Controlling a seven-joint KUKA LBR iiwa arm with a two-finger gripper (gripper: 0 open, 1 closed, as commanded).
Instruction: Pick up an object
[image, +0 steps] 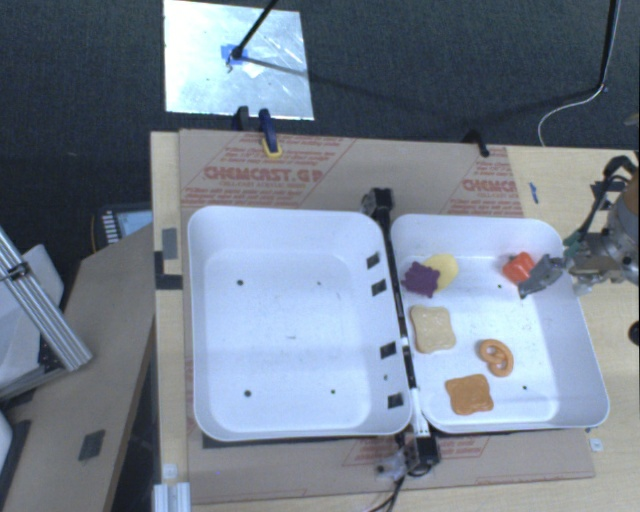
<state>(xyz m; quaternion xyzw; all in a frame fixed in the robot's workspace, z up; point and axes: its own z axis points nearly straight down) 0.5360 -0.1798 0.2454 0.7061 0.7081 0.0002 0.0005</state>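
Orange block (518, 266) beside metal claw (540, 277), glossy bin (575, 330).

Probably a robotics lab: white bins (290, 225) on cardboard-covered bench (340, 165), aluminium framing (40, 310).

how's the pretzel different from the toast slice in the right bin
The pretzel is orange-brown with holes through it; the toast slice is pale beige and solid. The pretzel is smaller and rounded, the toast larger and squarish. The pretzel lies nearer the middle of the right bin, the toast close to the divider beside the left bin. Both lie flat on the bin floor, apart from each other and from the gripper.
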